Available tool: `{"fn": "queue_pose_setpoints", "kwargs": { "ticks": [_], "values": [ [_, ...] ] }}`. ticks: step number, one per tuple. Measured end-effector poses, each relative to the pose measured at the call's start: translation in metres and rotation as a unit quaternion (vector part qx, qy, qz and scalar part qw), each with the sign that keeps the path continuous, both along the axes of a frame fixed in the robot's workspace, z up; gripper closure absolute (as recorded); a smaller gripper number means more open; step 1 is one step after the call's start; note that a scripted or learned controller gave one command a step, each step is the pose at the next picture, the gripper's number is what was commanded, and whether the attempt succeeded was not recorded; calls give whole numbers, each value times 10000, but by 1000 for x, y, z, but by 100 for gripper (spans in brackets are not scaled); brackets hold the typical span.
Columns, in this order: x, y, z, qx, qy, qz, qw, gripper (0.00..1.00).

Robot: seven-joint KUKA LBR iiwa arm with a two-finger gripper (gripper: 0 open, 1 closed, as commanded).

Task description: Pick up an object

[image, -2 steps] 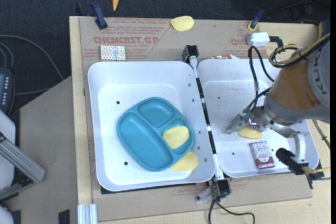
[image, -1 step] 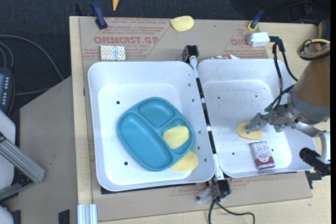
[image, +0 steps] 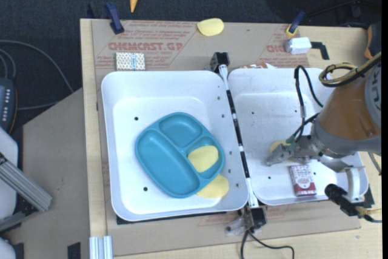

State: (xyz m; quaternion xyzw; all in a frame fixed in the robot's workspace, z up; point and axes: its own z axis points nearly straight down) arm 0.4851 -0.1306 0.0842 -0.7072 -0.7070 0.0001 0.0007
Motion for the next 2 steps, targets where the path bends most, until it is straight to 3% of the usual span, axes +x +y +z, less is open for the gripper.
{"fn": "queue_pose_setpoints", "kwargs": {
  "ticks": [1, 2],
  "values": [
    [-6, -27, 51, -11, -11, -5, 10000, 0],
    [-6, 32, 0, 0, -3, 8, 10000, 0]
  ]
}}
